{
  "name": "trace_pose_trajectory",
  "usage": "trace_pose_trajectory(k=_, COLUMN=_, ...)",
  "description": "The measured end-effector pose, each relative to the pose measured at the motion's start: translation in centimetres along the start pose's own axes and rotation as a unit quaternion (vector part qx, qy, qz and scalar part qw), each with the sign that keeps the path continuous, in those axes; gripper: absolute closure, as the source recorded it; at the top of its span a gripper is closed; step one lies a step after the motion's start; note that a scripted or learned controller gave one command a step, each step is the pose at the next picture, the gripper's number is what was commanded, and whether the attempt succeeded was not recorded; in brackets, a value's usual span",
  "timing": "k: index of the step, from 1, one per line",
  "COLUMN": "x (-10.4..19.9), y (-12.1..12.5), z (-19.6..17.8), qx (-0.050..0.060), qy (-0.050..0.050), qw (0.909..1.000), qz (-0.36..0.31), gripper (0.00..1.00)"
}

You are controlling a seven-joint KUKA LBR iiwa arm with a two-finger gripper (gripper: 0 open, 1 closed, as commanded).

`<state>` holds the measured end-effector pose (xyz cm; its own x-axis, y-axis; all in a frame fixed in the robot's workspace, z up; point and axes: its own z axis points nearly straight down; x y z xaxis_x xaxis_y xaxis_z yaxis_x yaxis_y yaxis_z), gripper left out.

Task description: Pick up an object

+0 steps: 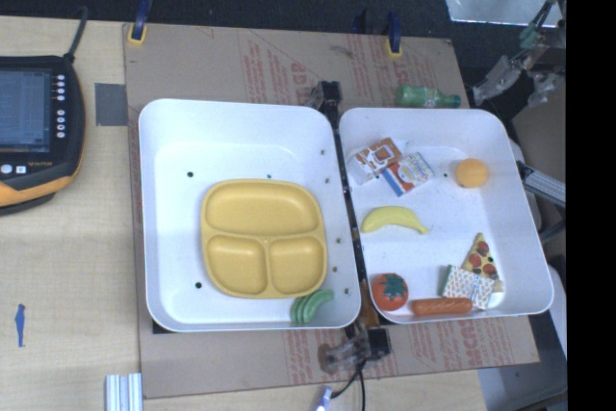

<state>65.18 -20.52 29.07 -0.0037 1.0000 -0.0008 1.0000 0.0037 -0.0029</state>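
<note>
Two white bins sit side by side on a cardboard sheet [289, 53] in the middle of the frame. The left bin [164, 207] carries a yellow divided tray [262, 238], and a green pod-shaped toy [310, 306] lies against its lower right corner, just beside the tray's edge.

The right bin [525, 236] holds the loose items: small printed packets [390, 164] at upper left, an orange ball [472, 173] at upper right, a banana [393, 220] near the middle, a tomato [389, 291] at lower left touching a red sausage [442, 307], and a pizza slice [480, 257] above a checked wafer-like piece [466, 284] at lower right. The print on the packets is too small to read.

A green bottle [426, 96] lies on the cardboard just above the right bin. A handheld pendant [34, 135] on the surface is cut off by the left edge of the frame.

At the upper right edge, a grey metallic part, seemingly the end effector [515, 72], is partly cut off and blurred; whether it is released or clenched cannot be told, and it sits well apart from the bins' contents
</note>
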Motion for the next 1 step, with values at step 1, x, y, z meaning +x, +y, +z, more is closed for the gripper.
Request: trace_pose_trajectory(k=1, x=-0.35, y=0.41, z=13.92, qx=0.002, qy=0.001, qw=1.0, qz=0.0, gripper=0.0)
